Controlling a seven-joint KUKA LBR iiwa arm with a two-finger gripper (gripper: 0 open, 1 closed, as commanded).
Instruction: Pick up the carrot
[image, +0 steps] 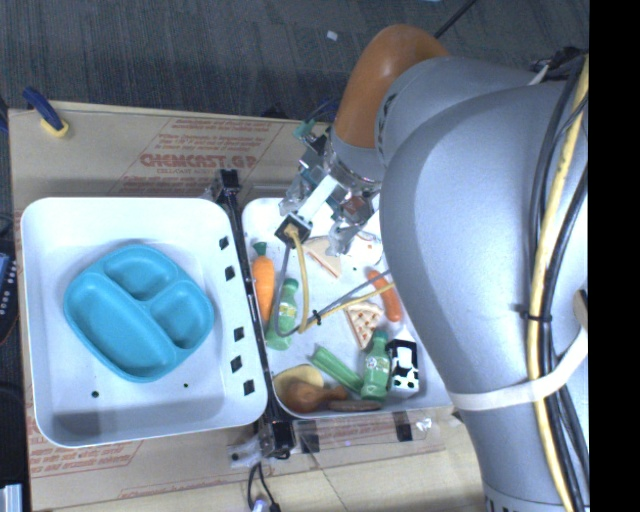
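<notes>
Arm (480, 250) looms over right bin; gripper (340, 215), state unclear, hovers far of carrot (263, 283); risks snagging bottle (287, 305) alongside.

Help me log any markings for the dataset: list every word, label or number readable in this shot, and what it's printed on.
"CHEMCAST GP": red print on the brown sheet behind the bins.
Smaller red line beneath it: too blurred to read.
Repeated red print along the sheet's bottom-left edge: too small to read.
</notes>
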